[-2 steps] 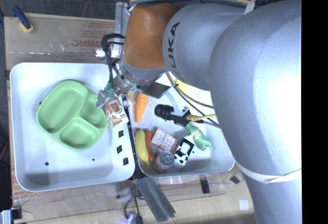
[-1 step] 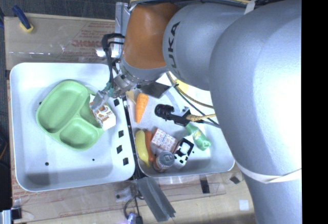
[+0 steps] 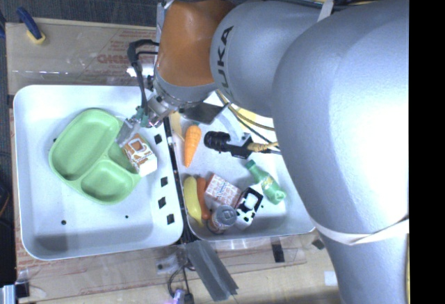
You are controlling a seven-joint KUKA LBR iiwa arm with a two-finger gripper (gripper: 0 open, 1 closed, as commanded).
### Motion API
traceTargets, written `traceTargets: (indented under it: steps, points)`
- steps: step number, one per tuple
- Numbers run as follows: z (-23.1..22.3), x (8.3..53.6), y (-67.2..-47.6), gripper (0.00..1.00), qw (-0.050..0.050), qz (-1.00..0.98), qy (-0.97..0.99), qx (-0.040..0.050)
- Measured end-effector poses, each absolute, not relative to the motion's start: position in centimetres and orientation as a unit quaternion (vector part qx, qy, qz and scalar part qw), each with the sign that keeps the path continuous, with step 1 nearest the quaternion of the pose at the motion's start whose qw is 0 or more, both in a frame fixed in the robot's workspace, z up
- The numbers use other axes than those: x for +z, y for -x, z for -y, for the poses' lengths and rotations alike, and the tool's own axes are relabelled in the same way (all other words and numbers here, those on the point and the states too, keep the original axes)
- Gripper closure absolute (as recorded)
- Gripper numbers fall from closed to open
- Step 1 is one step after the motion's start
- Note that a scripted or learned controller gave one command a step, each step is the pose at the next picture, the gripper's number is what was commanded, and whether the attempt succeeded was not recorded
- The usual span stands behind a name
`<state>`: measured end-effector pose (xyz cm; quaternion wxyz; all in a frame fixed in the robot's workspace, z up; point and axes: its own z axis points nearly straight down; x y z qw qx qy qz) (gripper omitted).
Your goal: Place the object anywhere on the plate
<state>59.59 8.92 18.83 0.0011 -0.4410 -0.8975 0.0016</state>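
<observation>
The arm hides much of the right bin from me; the end effector by the plate's rim is too blurred to make out.

Left bin: bare white floor across the lower left of the frame, open to pass.
Green plate: all compartments bare, free to approach from the left side.
Plate's right rim: a small box stands there, with the gripper just above it in the frame.
Right bin: crowded; carrot, banana, carton, can and green bottle lie close together.
Arm: covers the upper middle and the right of the frame.
</observation>
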Motion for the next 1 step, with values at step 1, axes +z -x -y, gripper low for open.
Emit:
traceTargets:
  steps: [1]
  points:
    - [-10.04,17.40,-57.19,0.00,0.003,0.932,0.362,0.0024]
